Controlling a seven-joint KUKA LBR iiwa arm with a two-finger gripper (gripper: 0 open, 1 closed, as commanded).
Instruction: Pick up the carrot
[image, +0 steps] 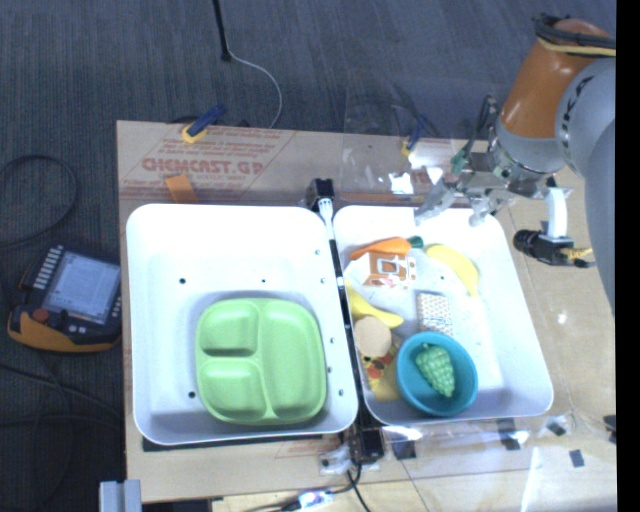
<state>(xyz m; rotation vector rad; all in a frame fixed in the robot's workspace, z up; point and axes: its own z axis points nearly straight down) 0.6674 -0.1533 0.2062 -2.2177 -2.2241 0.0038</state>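
Two white bins sit side by side; the left bin (150, 300) holds a green tray (262, 362). The carrot (385, 244) lies at the right bin's (520, 340) far-left edge. The gripper (455, 200) hovers over the far rim, its grip state unclear. The approach is in hand; next it must descend left.

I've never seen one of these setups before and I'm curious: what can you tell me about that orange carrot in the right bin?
The orange carrot with its small green top lies flat near the far edge of the right white bin, pointing sideways. It looks like smooth plastic. A white carton overlaps its near side.
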